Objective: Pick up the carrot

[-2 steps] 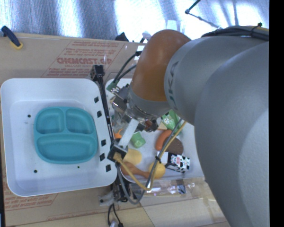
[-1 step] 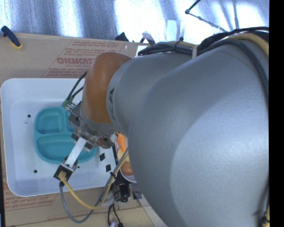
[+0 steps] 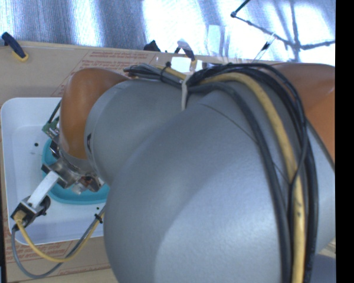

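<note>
The grey arm (image 3: 212, 187) is nearest the camera and covers most of the view, its rounded casing swelling from the lower right toward the centre. A bundle of black and yellow cables (image 3: 277, 128) runs over the top of the casing, cinched by a white tie near the upper middle. Beyond the casing, the orange band (image 3: 76, 108) curves down to the wrist, which reaches into the left white bin (image 3: 15, 134). Below the wrist sits a teal, disc-like part (image 3: 65, 192), with metal fittings just above it and a white bracket (image 3: 38, 196) slanting down to the lower left, where a yellow cable (image 3: 53, 253) loops over the bin's near edge. The jaws are hidden under the wrist, so whether they are open or closed cannot be told. The carrot cannot be made out. Farther back, the brown table (image 3: 106, 56) edge runs across, with a black and yellow clamp (image 3: 15, 46) at the far left.
</note>
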`<state>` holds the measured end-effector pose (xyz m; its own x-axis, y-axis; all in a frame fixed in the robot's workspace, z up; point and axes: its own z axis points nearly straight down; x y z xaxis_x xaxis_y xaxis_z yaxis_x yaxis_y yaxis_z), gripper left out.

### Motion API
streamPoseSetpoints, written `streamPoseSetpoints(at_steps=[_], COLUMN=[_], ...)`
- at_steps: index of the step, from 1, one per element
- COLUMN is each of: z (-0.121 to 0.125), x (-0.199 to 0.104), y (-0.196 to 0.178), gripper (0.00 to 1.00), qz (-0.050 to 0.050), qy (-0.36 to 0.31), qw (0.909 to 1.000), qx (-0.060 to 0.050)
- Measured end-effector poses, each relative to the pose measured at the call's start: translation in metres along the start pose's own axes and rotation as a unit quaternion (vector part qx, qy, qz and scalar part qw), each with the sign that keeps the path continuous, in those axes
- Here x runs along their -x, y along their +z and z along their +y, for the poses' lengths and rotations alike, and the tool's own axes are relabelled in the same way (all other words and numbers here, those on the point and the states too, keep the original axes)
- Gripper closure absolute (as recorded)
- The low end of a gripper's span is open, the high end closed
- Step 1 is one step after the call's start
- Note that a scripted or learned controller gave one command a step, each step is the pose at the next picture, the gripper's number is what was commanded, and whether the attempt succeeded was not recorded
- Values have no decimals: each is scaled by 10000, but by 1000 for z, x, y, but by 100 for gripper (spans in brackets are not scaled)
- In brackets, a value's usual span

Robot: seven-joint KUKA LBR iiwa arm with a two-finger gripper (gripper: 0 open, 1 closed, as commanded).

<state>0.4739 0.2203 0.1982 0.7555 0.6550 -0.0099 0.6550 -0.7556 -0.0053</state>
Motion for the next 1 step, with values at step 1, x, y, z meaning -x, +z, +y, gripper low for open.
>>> streamPoseSetpoints(at_steps=[1], z=[13], x=[-12], y=[105], gripper=[100], qz=[40], qy=[-1899], qw=[9818], qx=[34])
